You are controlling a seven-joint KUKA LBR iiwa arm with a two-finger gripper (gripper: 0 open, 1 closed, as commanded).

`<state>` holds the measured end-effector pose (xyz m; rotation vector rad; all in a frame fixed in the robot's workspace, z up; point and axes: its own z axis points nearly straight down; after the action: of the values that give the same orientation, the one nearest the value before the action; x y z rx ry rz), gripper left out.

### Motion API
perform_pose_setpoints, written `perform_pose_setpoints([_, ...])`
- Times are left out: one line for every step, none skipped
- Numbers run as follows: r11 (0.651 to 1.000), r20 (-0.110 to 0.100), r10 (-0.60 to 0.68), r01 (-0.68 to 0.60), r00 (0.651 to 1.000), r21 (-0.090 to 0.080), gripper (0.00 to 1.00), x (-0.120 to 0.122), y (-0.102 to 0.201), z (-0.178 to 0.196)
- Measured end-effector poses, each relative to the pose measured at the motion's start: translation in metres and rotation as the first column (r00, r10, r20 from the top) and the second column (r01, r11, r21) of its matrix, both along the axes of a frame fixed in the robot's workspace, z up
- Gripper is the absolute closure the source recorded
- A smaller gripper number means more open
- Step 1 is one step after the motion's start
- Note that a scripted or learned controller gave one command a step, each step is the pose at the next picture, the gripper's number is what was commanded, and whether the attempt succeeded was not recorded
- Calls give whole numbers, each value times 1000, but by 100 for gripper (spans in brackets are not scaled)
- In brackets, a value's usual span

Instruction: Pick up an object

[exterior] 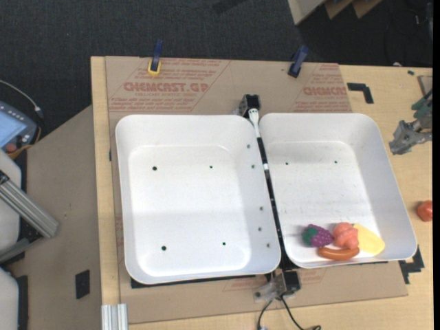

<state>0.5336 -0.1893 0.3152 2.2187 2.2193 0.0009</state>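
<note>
Two shallow white bins sit side by side on the tabletop, which is covered by a brown cardboard sheet printed with red lettering. The left bin shows just its dark dot marks on the floor. All the action is in the right bin, down in its near right corner, where the toy food is bunched together. There's a purple bunch of grapes on the left of the cluster, a pinkish-orange lumpy piece right beside it, a yellow piece touching that on the right against the bin's rim, and a curved orange sausage-like piece lying along the front of them.

Over at the right edge of the view, the pincer hangs outside the right bin, above the bare tabletop, well apart from the cluster. It looks like grey metal hardware, but it's small and partly cut off, so whether it is wide or narrow I cannot tell. Nothing is seen in it.

Lower on the right edge, a small orange object sits on the tabletop beyond the bin. A yellow clamp and a blue clamp grip the far edge of the cardboard.
</note>
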Motion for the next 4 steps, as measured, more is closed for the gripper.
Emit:
perform_pose_setpoints([1000,-6,0,0,1000,3,100,1,10,-36])
perform_pose_setpoints([1000,5,3,-3,1000,-1,100,68,9,-24])
perform_pose_setpoints([1000,4,1,-1,1000,-2,100,65,9,-13])
perform_pose_setpoints([1000,7,2,-2,1000,-4,100,66,9,-3])
